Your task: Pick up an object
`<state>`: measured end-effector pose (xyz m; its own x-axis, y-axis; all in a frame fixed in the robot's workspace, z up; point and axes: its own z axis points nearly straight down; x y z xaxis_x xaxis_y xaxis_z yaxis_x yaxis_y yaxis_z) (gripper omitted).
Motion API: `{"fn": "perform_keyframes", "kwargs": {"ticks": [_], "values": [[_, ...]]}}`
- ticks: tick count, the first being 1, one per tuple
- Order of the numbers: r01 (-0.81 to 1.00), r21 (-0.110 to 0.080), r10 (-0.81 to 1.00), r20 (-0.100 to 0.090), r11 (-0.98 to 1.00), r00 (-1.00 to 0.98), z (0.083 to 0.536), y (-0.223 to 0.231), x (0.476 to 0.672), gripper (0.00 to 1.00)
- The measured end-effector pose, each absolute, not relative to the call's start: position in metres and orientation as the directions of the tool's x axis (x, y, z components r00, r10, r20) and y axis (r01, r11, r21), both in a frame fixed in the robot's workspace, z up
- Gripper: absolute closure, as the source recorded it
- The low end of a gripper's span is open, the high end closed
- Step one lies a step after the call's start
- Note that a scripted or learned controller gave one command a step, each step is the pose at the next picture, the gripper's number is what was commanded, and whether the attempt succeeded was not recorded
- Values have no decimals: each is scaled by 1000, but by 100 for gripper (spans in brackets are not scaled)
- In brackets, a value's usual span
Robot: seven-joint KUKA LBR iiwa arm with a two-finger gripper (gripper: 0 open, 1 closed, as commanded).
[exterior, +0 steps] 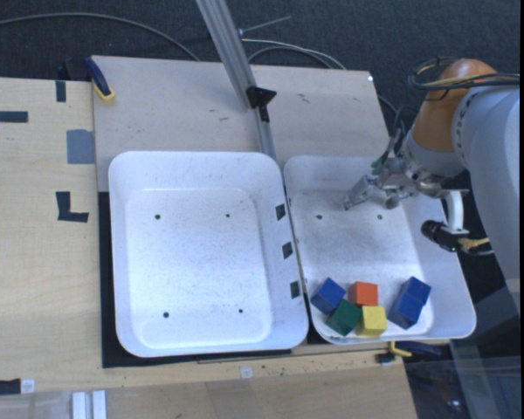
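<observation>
Several small blocks lie bunched at the front of the right bin [349, 234]: a blue block [328, 293], an orange block [363, 292], a green block [343, 319], a yellow block [373, 320] and a larger blue block [410, 301]. My gripper [360, 195] hangs over the back part of the same bin, well apart from the blocks, pointing left. Nothing sits between its fingers [353, 201].
The left bin [192, 251] stands beside the right one. A slanted metal post [231, 51] rises behind the bins. Cables run across the dark floor at the back. The grey arm [480, 147] fills the right side.
</observation>
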<state>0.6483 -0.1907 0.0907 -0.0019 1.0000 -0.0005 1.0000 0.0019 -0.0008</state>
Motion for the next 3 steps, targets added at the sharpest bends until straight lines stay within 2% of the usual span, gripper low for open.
{"fn": "perform_keyframes", "kwargs": {"ticks": [1, 2, 3], "values": [[1000, -1, 1000, 2, 7, -7, 92, -118, 647, 0], [1000, 5, 1000, -2, 1, -1, 190, -135, 600, 0], [1000, -7, 1000, 1, -3, 3, 89, -157, 531, 0]]}}
